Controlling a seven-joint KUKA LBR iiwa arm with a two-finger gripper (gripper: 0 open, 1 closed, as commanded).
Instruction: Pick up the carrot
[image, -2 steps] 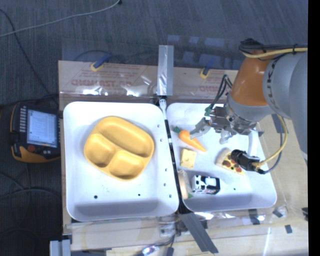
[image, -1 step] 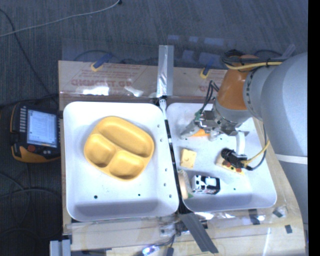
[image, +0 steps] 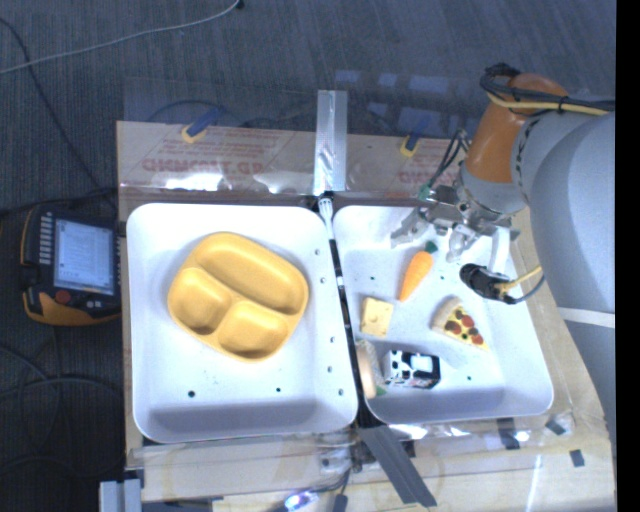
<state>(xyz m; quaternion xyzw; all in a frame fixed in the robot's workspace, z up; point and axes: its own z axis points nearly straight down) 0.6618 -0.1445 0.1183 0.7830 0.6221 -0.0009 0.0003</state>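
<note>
The carrot (image: 415, 275) lay loose in the right bin (image: 520, 395), toward its back edge, tip pointing to the front. The gripper (image: 443, 228) hovered just behind it, fingers spread and holding nothing. Approach stage, by the look of it: next it needed to drop and straddle the carrot, then clamp.

The grey arm (image: 575, 210) reaches in from the right, its orange band (image: 500, 140) sitting above the wrist. The pincer (image: 445, 232) hangs low and points downward, its metal fingers (image: 408, 228) spread apart with nothing between them.
</note>
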